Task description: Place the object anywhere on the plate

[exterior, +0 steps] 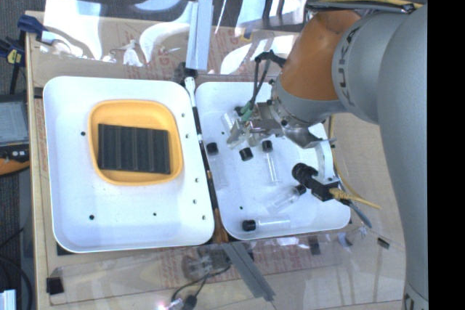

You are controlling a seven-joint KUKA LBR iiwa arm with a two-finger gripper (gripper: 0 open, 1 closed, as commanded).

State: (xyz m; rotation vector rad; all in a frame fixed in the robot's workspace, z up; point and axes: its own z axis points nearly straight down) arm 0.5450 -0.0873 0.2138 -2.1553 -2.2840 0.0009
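Vial (272,169): clear, lying in right bin (225,210), just below the tool (247,128). Long axis runs near-vertical in view. Tool state: cannot tell.

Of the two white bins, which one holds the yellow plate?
The white bin on the view's left holds the yellow plate with a dark ribbed centre. The right white bin holds small clear and black items instead.

Plate (135,144) in left bin (65,192) unobstructed, arm (349,62) over right bin (218,178) — cluttered w/ small objs

Yellow plate (135,115) w/ black ribbed centre; white bins (65,207); orange-banded grey arm (363,54).
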